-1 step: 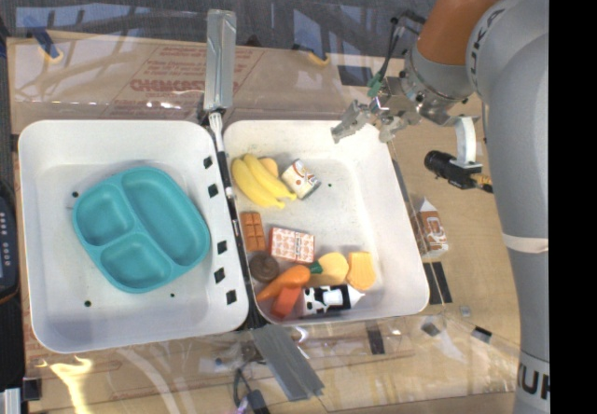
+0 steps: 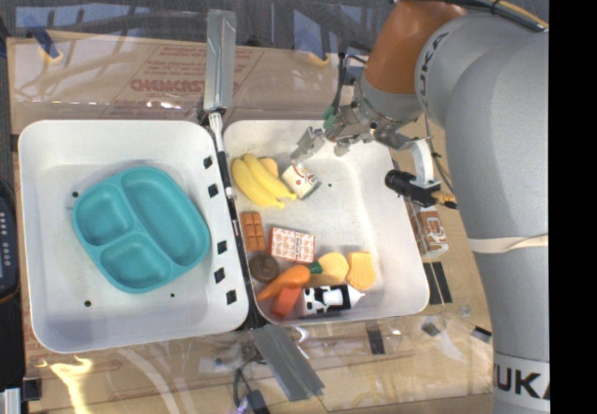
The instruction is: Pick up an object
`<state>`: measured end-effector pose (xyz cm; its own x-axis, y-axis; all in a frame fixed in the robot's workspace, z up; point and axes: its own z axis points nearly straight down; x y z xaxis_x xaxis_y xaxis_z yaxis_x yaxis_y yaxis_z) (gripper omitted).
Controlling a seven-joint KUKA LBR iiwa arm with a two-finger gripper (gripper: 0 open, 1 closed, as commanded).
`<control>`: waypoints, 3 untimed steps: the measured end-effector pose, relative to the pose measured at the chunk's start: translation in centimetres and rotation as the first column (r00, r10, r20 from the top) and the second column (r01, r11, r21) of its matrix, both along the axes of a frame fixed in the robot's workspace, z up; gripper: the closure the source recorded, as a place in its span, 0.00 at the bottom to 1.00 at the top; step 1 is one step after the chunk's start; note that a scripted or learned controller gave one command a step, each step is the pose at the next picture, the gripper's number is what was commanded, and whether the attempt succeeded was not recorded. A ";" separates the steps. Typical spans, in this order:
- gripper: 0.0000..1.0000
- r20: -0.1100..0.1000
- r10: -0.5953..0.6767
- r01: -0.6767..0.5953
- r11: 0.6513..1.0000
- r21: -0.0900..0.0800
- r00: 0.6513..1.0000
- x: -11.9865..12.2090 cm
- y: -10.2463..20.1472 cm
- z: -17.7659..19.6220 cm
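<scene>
Reaching in from the right, the big grey arm (image 2: 485, 170) covers a lot of the right bin (image 2: 392, 244), so part of that bin's far side is hidden behind it. The left bin (image 2: 56, 310) holds a blue plate (image 2: 140, 227) with three parts, well apart from the gripper (image 2: 312, 144). The gripper sits low over the top of the right bin, and its tips point at a small white carton (image 2: 300, 180) just beside the bananas (image 2: 256, 181). I cannot tell how wide it is set, and nothing looks held. The carton seems the likely thing to pick. It lies tilted and touches the bananas, so a grab could push it away or bump the fruit. Lower down, the toy foods sit packed together: a carrot (image 2: 284, 280), a cracker box (image 2: 291, 243), a little cow-patterned bottle (image 2: 326, 300). Their labels are too small to read.
</scene>
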<state>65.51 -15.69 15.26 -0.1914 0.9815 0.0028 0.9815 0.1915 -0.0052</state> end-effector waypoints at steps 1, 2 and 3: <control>0.00 0.010 0.103 -0.103 0.995 -0.003 0.995 -0.8 3.8 -5.7; 1.00 0.010 0.106 -0.106 0.994 -0.003 0.994 -0.8 3.8 -4.6; 0.00 0.009 0.106 -0.106 0.994 -0.003 0.994 -0.8 3.8 -4.6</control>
<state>64.71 -11.92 10.62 -0.2946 0.9556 -0.0021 0.9556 0.2947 0.0033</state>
